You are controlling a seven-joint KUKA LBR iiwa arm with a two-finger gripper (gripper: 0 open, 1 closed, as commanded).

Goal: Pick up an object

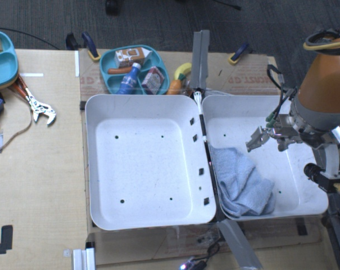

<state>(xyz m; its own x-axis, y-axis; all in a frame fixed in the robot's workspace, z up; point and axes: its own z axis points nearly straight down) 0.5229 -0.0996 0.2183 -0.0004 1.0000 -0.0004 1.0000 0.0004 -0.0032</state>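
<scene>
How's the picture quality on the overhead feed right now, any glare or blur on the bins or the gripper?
Camera view: even, soft lighting; the white bins look bright but keep their surface detail, so no harsh glare. The blue cloth is sharp, its folds shaded. The gripper looks slightly soft and small against the bin floor, so its fingers are hard to read. Faint shadows sit under the bin walls.

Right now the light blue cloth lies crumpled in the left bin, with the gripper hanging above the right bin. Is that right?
Not quite. The camera view shows the light blue cloth crumpled in the right bin, against its left wall, not in the left bin. The gripper does hang above the right bin.
</scene>
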